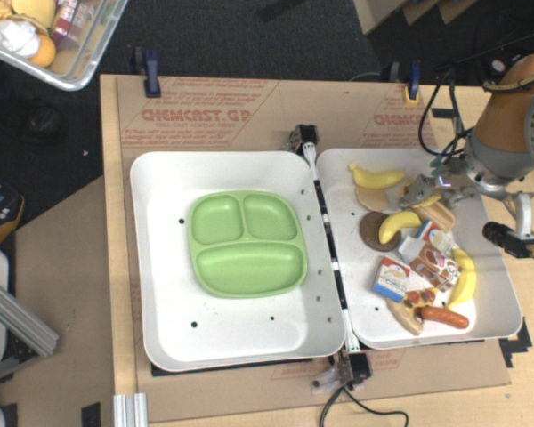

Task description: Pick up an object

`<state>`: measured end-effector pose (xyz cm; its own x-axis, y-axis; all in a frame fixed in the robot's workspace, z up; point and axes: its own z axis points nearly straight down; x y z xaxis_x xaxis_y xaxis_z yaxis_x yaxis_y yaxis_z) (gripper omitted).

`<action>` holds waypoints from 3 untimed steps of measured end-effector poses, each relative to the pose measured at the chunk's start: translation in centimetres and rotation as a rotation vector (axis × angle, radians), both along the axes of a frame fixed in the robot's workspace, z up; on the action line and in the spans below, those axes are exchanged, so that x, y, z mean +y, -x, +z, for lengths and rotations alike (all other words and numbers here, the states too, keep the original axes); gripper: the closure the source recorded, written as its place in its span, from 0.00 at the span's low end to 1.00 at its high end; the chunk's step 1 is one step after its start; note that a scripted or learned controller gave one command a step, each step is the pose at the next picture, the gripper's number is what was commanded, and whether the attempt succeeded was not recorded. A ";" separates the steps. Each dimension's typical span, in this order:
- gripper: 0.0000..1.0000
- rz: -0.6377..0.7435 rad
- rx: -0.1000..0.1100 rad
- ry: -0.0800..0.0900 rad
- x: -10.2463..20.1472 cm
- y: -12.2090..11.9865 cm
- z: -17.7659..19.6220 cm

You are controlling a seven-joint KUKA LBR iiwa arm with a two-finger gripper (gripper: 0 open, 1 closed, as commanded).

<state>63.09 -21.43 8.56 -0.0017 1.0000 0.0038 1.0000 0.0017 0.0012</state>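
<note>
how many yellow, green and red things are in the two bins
yellow bananas: 3
green divided plate: 1
red sausage: 1
total: 5

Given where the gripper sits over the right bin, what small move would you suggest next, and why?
Probably lower the gripper slightly toward the banana just below it: it sits at the pile's upper edge, and nothing shows between its fingers.
</note>
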 end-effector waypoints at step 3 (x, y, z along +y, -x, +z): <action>1.00 -0.003 -0.002 0.004 3.6 2.5 9.1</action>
